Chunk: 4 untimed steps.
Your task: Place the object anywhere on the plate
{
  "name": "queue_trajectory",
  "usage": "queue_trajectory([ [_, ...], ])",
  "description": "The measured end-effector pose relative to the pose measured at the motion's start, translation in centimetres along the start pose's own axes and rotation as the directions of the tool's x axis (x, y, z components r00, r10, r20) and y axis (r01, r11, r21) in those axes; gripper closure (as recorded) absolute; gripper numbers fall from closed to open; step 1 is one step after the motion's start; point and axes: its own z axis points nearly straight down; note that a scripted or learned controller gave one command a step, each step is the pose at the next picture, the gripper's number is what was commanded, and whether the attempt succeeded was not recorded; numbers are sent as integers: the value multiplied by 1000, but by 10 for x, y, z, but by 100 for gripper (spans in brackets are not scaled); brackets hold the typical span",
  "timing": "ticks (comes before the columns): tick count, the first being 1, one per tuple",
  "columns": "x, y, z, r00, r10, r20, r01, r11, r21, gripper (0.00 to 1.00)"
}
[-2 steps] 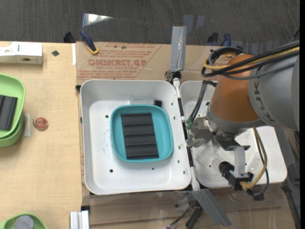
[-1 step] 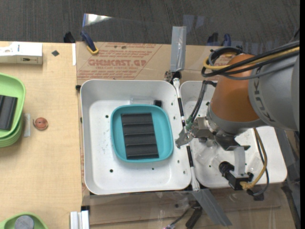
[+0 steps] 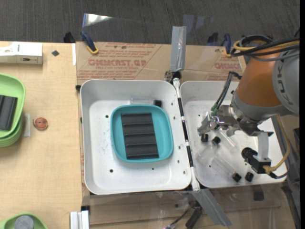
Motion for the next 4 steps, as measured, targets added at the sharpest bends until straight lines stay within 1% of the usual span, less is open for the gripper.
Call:
queue_trajectory([
  [1,83,-39,-23,1000,9,-2,-9,1000,-4,0],
  [2,35,-15,-15,997,82,1,-82,997,0,0],
  [3,98,-33,0,999,32,0,-32,999,1,0],
  [4,74,-19,0,999,51,0,-51,999,0,0],
])
